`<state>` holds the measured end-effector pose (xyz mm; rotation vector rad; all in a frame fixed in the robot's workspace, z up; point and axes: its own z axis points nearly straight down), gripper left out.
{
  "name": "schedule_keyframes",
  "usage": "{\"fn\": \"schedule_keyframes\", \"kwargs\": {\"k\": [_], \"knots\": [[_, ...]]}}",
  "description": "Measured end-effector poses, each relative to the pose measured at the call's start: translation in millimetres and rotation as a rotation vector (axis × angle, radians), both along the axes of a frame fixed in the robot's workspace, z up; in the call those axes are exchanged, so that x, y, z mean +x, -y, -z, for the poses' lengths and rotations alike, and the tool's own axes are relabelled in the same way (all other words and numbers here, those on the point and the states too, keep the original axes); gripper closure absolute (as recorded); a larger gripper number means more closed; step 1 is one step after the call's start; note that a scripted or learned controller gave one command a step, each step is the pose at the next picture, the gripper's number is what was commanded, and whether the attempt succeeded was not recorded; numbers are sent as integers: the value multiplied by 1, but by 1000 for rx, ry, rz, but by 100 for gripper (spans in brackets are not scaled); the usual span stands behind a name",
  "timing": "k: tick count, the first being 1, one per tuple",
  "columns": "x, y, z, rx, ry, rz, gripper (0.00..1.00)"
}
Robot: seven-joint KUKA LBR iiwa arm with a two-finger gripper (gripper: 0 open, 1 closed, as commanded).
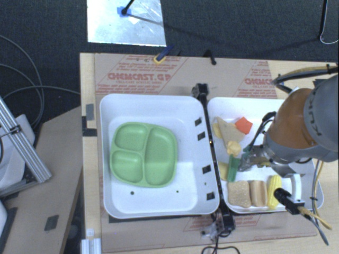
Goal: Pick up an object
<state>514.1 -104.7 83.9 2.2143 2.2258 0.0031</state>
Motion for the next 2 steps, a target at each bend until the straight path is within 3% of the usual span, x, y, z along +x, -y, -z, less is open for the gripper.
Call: {"fn": "schedule_keyframes", "kwargs": {"k": [1, 2], "knots": [[39, 0, -1, -1, 3, 0, 100], [64, -12, -1, 0, 1, 0, 100]]}}
